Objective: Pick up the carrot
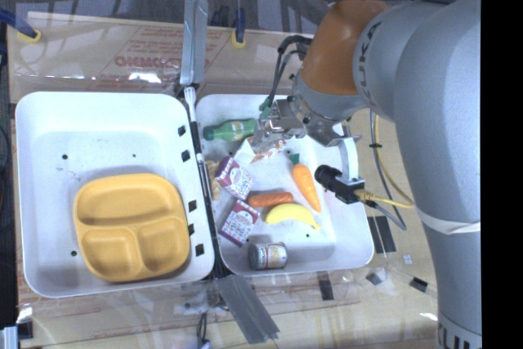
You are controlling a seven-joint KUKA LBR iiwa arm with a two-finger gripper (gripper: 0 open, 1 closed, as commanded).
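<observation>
Right bin (353, 245) is pretty crowded: the carrot (306, 185) lies near its right wall, tip toward the front, with a banana (292, 215) and sausage (270, 199) just beside it. Packets (234, 177), a can (267, 255) and a green bottle (230, 129) fill the left side. The gripper (274, 129) hangs over the back edge; can't tell its state. Left bin (49, 127) holds a yellow tray (131, 225).

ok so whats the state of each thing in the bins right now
carrot: lying loose in right bin, leafy end up
banana: lying flat
sausage: lying flat, beside the banana
green bottle: on its side
can: on its side
yellow tray: right way up in left bin
</observation>
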